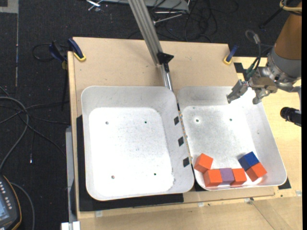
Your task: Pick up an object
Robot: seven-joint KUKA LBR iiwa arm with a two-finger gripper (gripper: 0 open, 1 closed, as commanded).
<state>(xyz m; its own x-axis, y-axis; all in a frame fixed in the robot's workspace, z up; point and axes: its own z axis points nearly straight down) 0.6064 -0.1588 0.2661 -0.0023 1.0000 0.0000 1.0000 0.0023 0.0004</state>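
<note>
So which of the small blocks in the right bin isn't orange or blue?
The purple cube, in the row along the near wall of the right white bin. Orange cubes flank it on both sides; the blue cube sits farther right.

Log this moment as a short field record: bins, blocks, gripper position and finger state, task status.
bins: left bin and right bin, white, side by side
blocks: six in the right bin's near end; orange block, orange block, purple block, orange block, blue block, orange block
gripper: over the right bin's far right corner, apart from the blocks
fingers: open, nothing between them
task status: no block picked up
</note>
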